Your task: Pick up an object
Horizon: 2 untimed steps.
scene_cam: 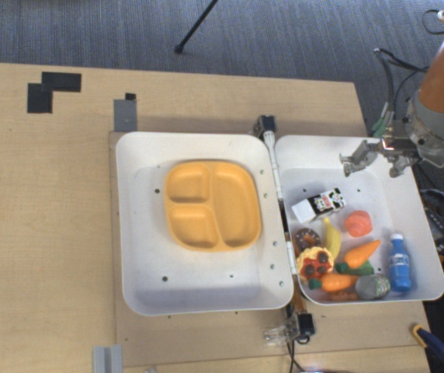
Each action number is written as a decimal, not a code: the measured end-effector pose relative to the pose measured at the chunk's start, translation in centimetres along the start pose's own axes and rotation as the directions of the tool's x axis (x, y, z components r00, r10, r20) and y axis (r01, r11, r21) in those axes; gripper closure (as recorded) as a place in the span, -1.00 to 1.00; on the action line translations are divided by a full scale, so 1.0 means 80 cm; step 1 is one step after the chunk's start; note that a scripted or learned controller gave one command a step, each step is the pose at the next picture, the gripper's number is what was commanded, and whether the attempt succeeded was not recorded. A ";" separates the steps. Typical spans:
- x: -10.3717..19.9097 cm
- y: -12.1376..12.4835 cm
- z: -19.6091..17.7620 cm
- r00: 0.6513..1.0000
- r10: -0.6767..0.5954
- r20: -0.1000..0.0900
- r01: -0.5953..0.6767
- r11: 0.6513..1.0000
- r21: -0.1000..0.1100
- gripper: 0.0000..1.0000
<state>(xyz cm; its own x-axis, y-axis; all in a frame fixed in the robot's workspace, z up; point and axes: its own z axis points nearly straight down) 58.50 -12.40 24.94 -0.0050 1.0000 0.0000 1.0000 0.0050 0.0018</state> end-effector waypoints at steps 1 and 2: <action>0.032 -0.042 0.205 0.986 -0.166 -0.001 0.166 0.986 -0.002 -1.00; 0.044 -0.108 0.204 0.839 0.544 -0.003 -0.544 0.839 -0.007 -1.00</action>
<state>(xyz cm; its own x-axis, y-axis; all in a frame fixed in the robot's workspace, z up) 49.85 -8.93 8.61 0.5393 0.8421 0.0035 0.8420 -0.5393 0.0086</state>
